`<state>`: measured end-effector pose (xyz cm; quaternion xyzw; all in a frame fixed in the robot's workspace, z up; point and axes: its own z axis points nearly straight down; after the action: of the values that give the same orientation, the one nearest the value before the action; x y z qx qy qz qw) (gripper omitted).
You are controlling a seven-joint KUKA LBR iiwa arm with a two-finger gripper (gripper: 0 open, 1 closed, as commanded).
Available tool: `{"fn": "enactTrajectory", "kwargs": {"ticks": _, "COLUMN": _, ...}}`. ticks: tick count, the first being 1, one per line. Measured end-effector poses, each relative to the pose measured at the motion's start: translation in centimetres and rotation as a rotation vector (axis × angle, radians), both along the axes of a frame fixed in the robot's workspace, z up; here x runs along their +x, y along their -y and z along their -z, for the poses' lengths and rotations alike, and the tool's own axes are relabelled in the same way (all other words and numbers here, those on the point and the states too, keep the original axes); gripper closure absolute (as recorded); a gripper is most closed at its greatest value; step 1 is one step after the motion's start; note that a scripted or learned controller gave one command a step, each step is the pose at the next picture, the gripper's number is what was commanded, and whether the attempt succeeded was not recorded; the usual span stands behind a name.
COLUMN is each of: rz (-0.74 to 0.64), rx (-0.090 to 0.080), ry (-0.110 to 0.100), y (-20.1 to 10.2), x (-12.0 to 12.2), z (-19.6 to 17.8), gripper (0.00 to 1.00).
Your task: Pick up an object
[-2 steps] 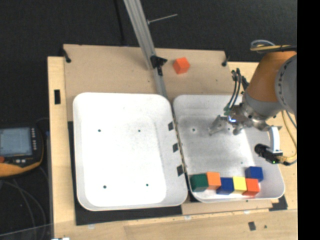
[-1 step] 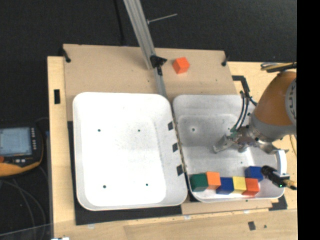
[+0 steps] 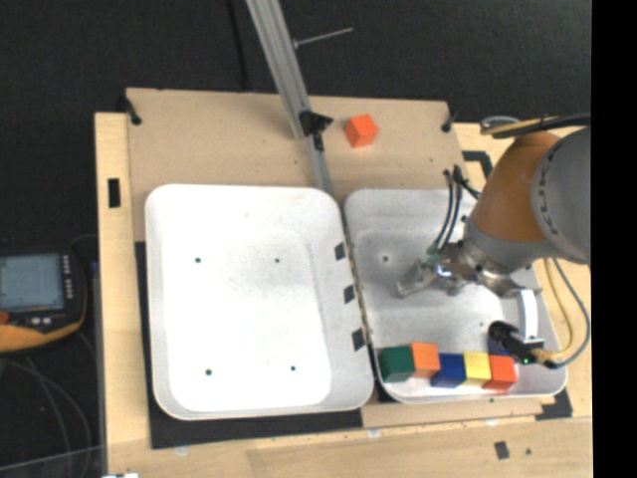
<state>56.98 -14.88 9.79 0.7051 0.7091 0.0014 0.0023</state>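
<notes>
A row of small blocks lies along the front wall of the right bin [image 3: 390,219]: green [image 3: 396,362], orange [image 3: 426,356], blue [image 3: 449,368], yellow [image 3: 478,367] and red-orange [image 3: 503,370]. My gripper [image 3: 413,283] hangs low over the middle of this bin, pointing left, a good hand's width behind the blocks and touching none of them. Nothing is seen held in it. The grey arm with its orange band [image 3: 513,192] comes in from the right.
The left bin [image 3: 244,297] sits beside the right one. A loose orange cube [image 3: 360,130] rests on the bench behind the bins, near a slanted metal pole [image 3: 284,63]. A handheld pendant [image 3: 35,292] lies off the bench at far left.
</notes>
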Motion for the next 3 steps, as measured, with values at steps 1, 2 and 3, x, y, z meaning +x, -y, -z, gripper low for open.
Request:
{"fn": "enactTrajectory", "kwargs": {"ticks": 1, "rz": 0.010, "rx": -0.003, "ry": -0.001, "y": 5.2, "x": -3.2, "z": -0.1, "gripper": 0.00}}
{"fn": "enactTrajectory", "kwargs": {"ticks": 2, "rz": -0.001, "rx": 0.000, "ry": 0.000, "y": -0.9, "x": -0.5, "z": 0.0, "gripper": 0.00}}
{"fn": "enactTrajectory", "kwargs": {"ticks": 3, "rz": 0.001, "rx": -0.002, "ry": 0.004, "y": 1.8, "x": 8.0, "z": -0.7, "gripper": 0.00}}
